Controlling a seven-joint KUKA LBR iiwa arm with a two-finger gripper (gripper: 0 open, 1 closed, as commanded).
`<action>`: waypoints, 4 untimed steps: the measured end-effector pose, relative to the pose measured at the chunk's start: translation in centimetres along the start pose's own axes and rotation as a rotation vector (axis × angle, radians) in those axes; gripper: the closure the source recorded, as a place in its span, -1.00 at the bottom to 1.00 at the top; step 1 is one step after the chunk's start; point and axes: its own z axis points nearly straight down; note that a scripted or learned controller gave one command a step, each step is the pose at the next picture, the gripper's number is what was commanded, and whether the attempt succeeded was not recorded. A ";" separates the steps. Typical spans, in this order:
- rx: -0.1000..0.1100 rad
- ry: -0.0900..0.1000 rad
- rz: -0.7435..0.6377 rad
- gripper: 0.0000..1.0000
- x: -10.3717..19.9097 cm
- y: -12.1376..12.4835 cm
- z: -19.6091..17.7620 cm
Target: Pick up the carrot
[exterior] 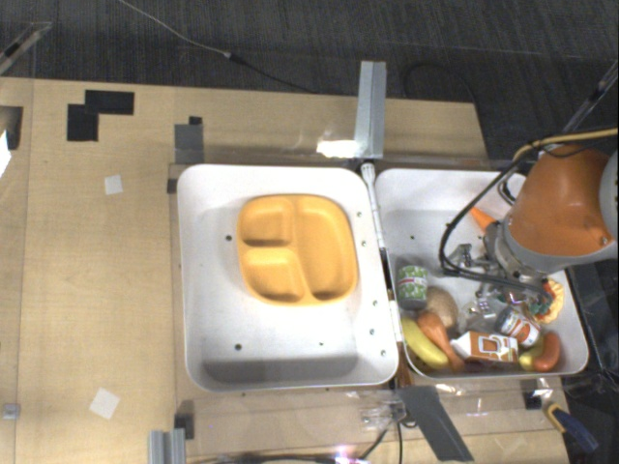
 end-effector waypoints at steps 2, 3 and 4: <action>0.006 -0.012 0.076 1.00 1.2 5.0 -1.4; 0.001 -0.005 -0.223 1.00 2.6 0.4 -0.2; 0.005 -0.018 -0.226 -1.00 2.2 0.5 -0.3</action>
